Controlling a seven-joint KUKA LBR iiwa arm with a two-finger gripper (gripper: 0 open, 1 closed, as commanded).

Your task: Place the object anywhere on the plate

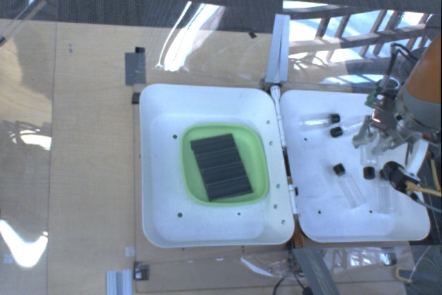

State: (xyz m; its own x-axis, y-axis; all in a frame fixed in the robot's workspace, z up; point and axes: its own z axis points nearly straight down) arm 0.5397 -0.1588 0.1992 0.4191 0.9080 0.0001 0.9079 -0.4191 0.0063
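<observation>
In the left bin [159, 217], a green plate [259, 176] carries a dark ribbed slab [221, 167]. In the right bin [311, 217], clear vials with black caps lie scattered: one [347, 184] near the middle, another [319, 122] toward the far wall. Over that bin's right side hangs the arm's pincer [381, 143]; whether it grips anything cannot be told. Beyond lies the wooden table [83, 114].
</observation>
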